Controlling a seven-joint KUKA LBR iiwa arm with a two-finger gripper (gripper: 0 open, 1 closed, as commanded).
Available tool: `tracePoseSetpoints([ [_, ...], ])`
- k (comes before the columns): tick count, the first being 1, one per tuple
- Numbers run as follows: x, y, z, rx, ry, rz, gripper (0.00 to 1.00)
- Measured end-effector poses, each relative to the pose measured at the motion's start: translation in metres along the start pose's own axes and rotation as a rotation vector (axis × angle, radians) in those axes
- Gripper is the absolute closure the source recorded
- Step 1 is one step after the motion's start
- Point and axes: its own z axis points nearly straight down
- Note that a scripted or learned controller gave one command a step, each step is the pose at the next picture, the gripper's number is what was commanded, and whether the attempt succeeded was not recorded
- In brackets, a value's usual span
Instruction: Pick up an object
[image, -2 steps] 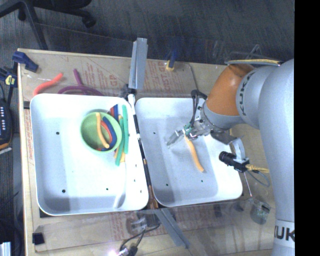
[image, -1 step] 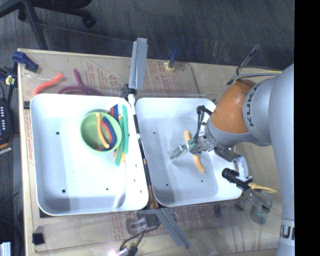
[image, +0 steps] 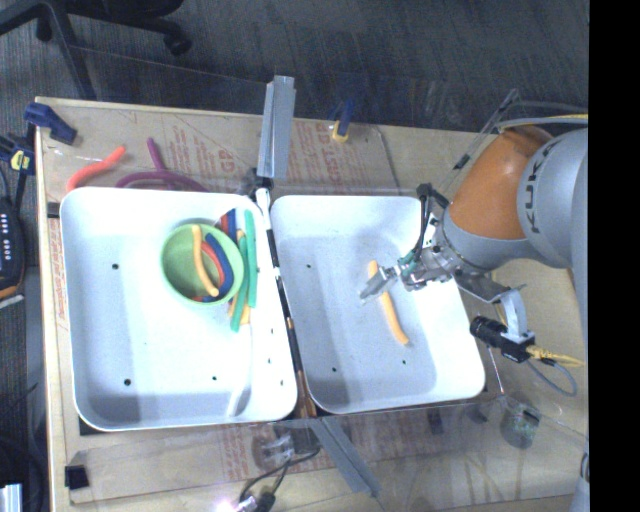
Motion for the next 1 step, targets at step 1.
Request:
tracePoseSetpoints([
  [1,-0.0062,0.0327,0.0686,-0.001,-0.001,0.252,0.00],
])
